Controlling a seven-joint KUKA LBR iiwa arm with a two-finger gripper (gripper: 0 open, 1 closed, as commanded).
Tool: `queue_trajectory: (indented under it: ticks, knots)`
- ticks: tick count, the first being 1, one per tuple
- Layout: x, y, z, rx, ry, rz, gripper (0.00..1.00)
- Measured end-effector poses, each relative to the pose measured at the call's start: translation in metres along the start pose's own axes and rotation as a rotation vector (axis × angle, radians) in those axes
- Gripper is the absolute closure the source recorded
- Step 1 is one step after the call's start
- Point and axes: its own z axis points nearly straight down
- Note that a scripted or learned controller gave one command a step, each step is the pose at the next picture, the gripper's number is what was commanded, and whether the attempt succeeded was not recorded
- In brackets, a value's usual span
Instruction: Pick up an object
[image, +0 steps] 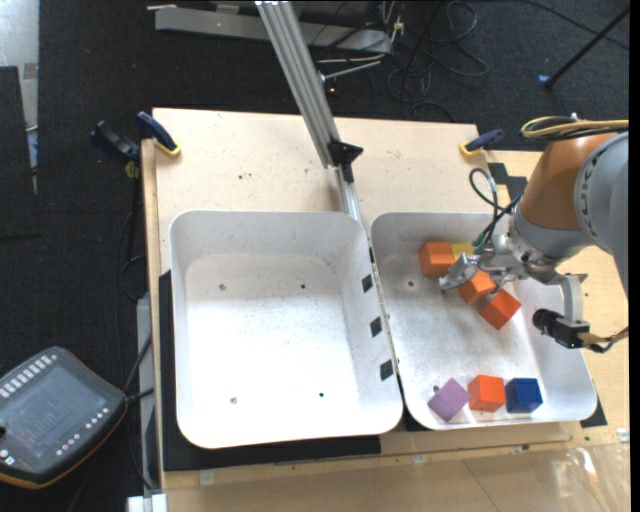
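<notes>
bench (250, 165): pale board, 2 white bins side by side
right bin (420, 330): orange blocks (437, 258) at the back - purple, orange, blue along the front
gripper (466, 278): low among the orange blocks - grip cannot be told

**Operator:** Report illumination.

**Technician:** Bright, even overhead light. The two shallow white plastic bins (270, 330) read near full white, with mild glare on the rims. The pale speckled bench board (250, 160) is evenly lit. The dark carpeted floor (80, 60) stays deep and shows little detail.

**Operator:** Shadows?

**Technician:** Soft and short. The small coloured blocks, for example the purple cube (448, 399), cast faint shadows on the bin floor. A dark strip lies under the front rim of the bins.

**Operator:** Sharpness?

**Technician:** Moderate. Resolution is low; block edges are slightly soft, and fine detail at the grey arm's two-finger gripper (470, 270) cannot be resolved. The bench edges look straight.
</notes>
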Motion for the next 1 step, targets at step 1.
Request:
queue_trajectory:
  ticks: [1]
  knots:
    - [-0.0002, 0.001, -0.0118, -0.004, -0.001, 0.0, 1.0]
